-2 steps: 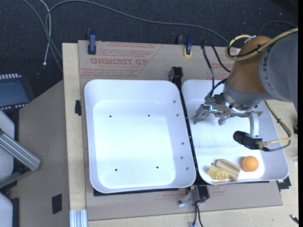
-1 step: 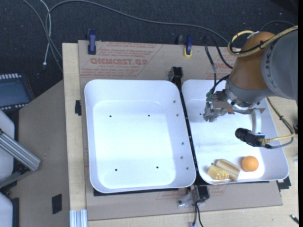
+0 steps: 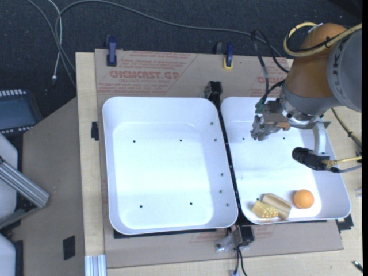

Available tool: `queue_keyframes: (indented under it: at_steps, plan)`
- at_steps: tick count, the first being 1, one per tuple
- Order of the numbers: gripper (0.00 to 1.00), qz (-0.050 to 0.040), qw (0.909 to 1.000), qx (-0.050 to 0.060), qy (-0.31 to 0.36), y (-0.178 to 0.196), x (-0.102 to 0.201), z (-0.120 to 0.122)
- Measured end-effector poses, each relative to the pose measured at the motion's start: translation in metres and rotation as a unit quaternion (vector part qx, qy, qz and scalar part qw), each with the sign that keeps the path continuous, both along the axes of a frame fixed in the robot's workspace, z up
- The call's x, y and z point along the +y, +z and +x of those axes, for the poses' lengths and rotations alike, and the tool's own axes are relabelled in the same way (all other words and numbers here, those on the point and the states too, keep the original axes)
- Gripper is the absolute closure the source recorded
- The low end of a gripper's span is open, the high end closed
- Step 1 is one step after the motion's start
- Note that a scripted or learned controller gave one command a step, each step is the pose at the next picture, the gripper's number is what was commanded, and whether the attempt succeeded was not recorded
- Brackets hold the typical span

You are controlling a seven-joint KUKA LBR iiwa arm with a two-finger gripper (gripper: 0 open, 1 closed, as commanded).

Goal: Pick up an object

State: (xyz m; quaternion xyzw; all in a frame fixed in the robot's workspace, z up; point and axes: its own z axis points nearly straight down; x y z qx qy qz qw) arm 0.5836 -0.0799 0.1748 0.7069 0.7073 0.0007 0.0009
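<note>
Nearest the camera in right bin (image 3: 339,209), well below gripper (image 3: 260,132): corn cob (image 3: 266,210), tan roll (image 3: 278,202) touching it, orange ball (image 3: 303,199) just beside. Gripper hangs above bin's far half, nothing visibly held, finger state unclear

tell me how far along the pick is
Done: the gripper is over the right bin. In hand: nothing visibly between its fingers. Left: the orange ball, the tan piece and the corn all lie at the bin's near edge, apart from the gripper, so one must be reached and lifted.
</note>
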Motion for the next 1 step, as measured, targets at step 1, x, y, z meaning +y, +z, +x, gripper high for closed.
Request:
queue_keyframes:
  at_steps: [1]
  plan:
    - [1.00,0.0000,1.0000,0.000,0.000,0.0422,0.0021,-0.0025]
